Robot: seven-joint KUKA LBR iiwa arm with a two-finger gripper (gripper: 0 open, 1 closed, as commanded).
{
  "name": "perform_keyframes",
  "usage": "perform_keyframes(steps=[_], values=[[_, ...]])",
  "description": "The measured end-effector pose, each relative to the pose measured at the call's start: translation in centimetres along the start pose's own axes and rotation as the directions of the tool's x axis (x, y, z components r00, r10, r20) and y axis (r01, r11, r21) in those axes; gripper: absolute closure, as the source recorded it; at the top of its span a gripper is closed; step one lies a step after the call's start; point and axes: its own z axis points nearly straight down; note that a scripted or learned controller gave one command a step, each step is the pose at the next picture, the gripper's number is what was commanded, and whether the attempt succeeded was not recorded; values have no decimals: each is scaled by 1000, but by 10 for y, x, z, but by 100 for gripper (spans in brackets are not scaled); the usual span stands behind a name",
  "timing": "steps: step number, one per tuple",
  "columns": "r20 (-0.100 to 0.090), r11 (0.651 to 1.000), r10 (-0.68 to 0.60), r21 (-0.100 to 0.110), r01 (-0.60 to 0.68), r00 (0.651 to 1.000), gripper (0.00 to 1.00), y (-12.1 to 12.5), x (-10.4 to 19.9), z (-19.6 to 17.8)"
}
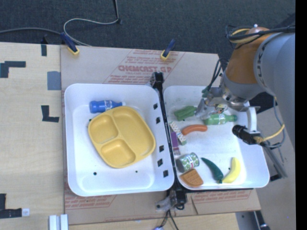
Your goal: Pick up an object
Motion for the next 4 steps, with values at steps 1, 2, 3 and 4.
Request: perform_keyframes(steps=[1, 2, 3, 4], values=[[0, 1000, 0, 1, 0, 1000, 0, 0, 0, 0], [0, 1000, 0, -1, 0, 1000, 0, 9, 5, 78], [1, 1000, -1, -1, 1, 1000, 100, 9, 5, 69], [0, 1000, 0, -1, 0, 1000, 100, 5, 71, -61]])
